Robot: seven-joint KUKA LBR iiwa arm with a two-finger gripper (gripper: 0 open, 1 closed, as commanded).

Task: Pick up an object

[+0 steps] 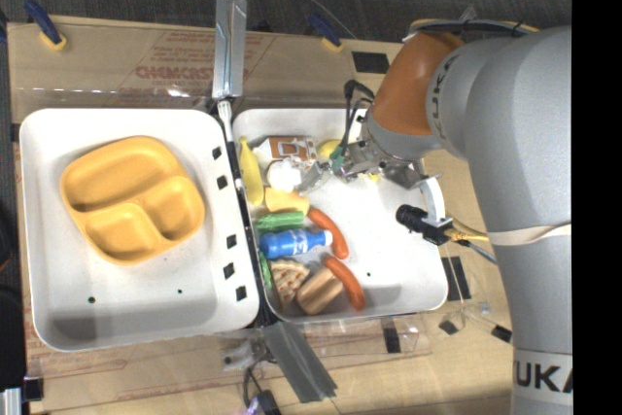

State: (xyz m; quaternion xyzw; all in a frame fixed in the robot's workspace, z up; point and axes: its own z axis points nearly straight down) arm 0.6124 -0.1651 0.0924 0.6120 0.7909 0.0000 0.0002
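Two shallow white bins sit side by side; the left bin [58, 306] holds a yellow plastic divided tray [131, 197]. My gripper [326, 167] is low in the right bin [408, 282], at its far side beside a white egg-like ball [281, 175] and yellow banana [252, 172]. A blue plastic bottle [292, 243] and orange toy sausages [345, 280] lie nearer. Whether my gripper is closed, I cannot tell.

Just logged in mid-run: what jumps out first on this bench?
The big grey arm with its orange band reaches in from the right, gripper low over the right bin. Toy food clutters that bin's left side. A yellow divided tray lies in the left bin.
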